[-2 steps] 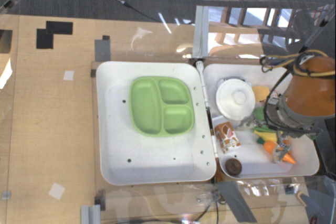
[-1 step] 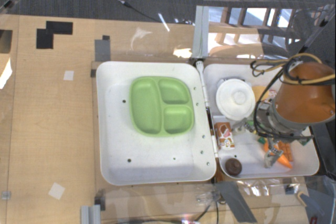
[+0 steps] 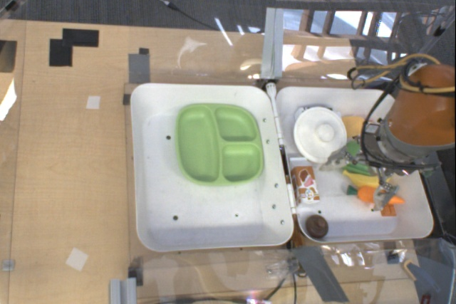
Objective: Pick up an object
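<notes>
Your hand (image 3: 385,197) hangs low over the right bin (image 3: 417,228), and I cannot tell its state, above a small orange and yellow toy (image 3: 363,185) which seems light, hard and slippery, so take it across its narrow middle.

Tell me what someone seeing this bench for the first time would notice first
The big green divided plate stands out, lying alone in the middle of the left bin. Next comes the arm's orange band looming over the crowded right bin, where a white lid-like disc, yellow and orange toy foods, a small printed box and a brown round piece cluster together.
</notes>
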